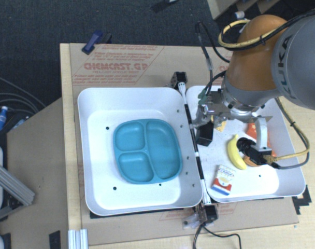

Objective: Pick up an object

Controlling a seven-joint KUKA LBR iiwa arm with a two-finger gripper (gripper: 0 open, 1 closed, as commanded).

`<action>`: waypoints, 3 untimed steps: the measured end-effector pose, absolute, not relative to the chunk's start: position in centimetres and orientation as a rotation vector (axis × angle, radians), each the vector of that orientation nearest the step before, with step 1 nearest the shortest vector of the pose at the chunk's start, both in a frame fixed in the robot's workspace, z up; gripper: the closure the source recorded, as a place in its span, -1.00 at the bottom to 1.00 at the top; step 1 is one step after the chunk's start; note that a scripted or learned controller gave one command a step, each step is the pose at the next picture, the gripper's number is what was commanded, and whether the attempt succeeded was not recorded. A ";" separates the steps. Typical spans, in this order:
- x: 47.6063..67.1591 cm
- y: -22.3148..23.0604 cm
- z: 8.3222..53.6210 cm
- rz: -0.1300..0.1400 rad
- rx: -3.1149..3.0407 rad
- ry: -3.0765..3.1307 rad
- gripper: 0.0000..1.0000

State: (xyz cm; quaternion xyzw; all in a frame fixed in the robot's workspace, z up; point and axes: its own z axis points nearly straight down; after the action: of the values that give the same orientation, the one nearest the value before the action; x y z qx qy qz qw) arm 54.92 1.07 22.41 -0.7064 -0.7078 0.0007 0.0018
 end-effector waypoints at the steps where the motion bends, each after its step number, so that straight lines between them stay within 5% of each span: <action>1: 52.3 -1.4 25.7 0.001 -2.223 -2.220 1.00; 2: 49.2 -2.9 27.0 0.003 -2.220 -2.218 1.00; 3: 48.5 -4.4 26.4 0.003 -2.220 -2.219 1.00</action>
State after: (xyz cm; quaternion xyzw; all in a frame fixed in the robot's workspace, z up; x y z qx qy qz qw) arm 48.49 -4.42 26.36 -0.7073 -0.7069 0.0010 0.0015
